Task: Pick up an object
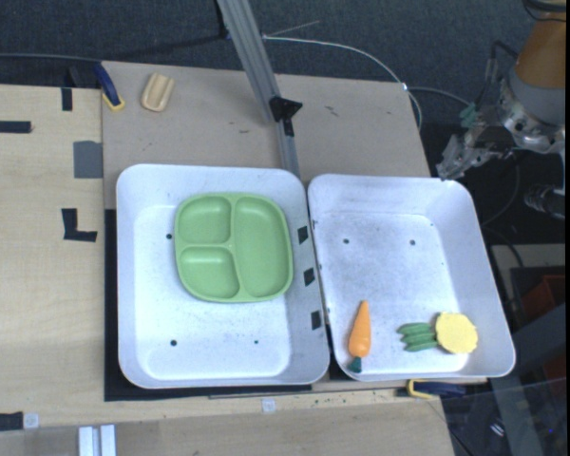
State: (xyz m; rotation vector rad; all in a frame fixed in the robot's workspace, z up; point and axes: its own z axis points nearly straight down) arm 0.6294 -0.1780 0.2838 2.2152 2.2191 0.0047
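A pale wooden surface [38, 255] marked with dark tape pieces sits on dark blue carpet [95, 8]; a grey metal pole [252, 46] slants across it.

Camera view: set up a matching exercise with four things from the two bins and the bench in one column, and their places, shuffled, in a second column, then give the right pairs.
Things:
1. green divided plate
2. toy carrot
3. yellow toy
4. gripper

Places:
A. near front right corner of the right bin, beside a green toy
B. above the back right corner of the right bin
C. in the left bin
D. near the front edge of the right bin, towards its left side

Pairs: 1-C, 2-D, 3-A, 4-B
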